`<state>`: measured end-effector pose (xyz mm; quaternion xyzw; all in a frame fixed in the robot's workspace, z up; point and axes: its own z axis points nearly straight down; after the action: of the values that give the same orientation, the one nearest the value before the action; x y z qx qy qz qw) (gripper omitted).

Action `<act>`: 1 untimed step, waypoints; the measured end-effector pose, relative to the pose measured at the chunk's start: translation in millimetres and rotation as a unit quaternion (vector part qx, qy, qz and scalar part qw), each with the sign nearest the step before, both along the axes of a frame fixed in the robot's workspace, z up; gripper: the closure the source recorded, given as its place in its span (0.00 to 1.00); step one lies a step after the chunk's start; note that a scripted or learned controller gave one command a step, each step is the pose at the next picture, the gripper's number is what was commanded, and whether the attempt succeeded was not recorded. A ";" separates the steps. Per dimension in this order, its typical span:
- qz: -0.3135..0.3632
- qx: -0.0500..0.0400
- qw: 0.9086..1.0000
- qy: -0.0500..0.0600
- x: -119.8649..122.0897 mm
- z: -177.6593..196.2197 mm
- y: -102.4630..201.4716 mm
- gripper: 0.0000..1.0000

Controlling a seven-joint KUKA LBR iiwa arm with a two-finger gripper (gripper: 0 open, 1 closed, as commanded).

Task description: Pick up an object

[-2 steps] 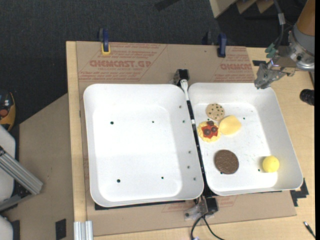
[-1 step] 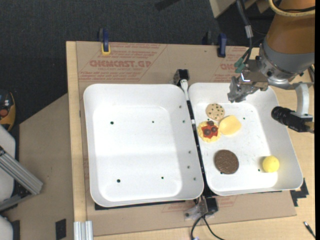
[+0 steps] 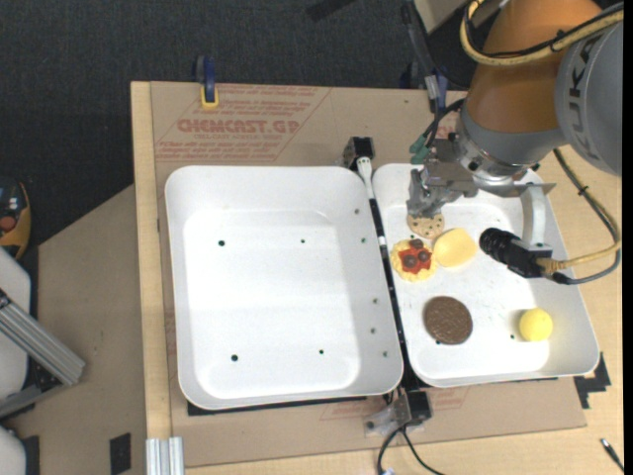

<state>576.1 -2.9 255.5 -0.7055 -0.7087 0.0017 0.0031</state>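
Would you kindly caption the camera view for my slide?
Gripper poised over toy food in the right bin.

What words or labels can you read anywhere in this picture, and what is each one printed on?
"CHEMCAST GP" in red letters, on the brown protective paper of the board under the bins; the last letters are unclear.
Smaller red print on the same paper, above and below that word: too small and blurred to read.
Faint red print on the board's front edge below the bins: unreadable.
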 end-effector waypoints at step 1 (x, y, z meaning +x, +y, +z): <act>-0.002 -0.001 1.000 -0.015 5.1 227.0 -11.8 1.00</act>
<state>581.2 -14.8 482.5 -0.7067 -0.7074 -0.0077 -0.0085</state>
